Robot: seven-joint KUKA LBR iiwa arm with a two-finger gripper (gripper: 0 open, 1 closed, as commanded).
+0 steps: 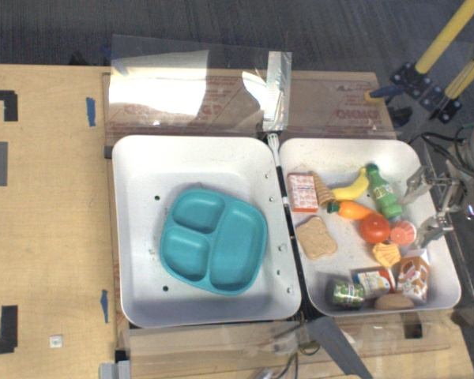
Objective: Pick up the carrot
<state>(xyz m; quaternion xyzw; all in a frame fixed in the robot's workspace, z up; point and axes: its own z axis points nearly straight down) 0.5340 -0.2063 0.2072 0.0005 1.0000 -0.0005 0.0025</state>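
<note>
White plastic bins sit side by side on the bench point(47, 212). The left bin point(134, 164) carries a teal divided plate point(213, 241) near its middle, with bare floor along every wall. The right bin point(332, 152) is crowded along its right wall and front edge, leaving open floor at its back left corner. The gripper point(433, 204) hangs at that bin's right rim, its metal fingers spread apart and holding nothing. A slice of bread point(317, 238) lies by the left wall, a red box point(302, 193) behind it. A green bottle point(384, 196) and a banana point(351, 188) lie toward the back. The carrot point(354, 209) rests mid-bin, just in front of the banana, touching a tomato point(374, 228).
</note>
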